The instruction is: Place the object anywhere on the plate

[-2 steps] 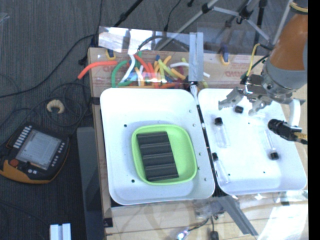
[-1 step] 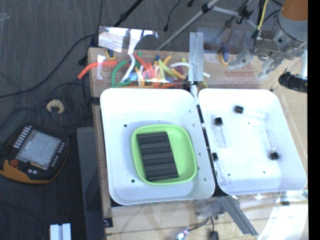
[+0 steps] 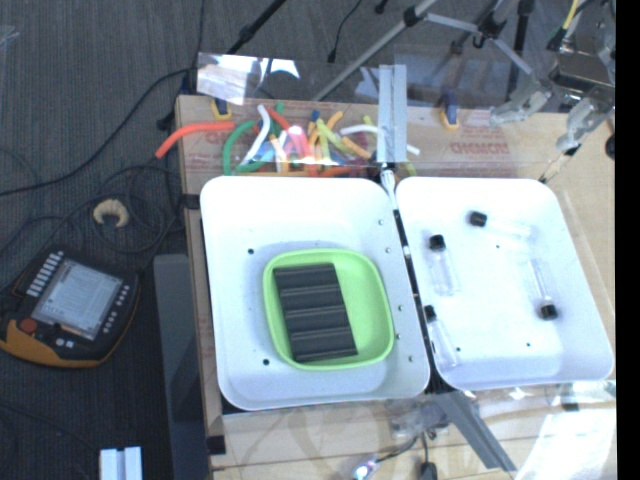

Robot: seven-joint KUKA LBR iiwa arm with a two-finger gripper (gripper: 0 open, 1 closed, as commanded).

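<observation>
Camera view: dark ridged block (image 3: 315, 312) lengthwise top-to-bottom.

Dark grey carpet floor (image 3: 90, 58), cables across it; orange teach pendant (image 3: 68, 310) left of wooden bench (image 3: 205, 168).

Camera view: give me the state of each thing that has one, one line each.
Plate: in the left bin, upright, a dark ridged block on it.
Block: lying flat on the plate.
Vials: four, clear with black caps, lying on their sides in the right bin, apart from each other.
Left bin: holds the plate.
Right bin: holds the vials.
Gripper: at the view's top right, beyond the bins.
</observation>
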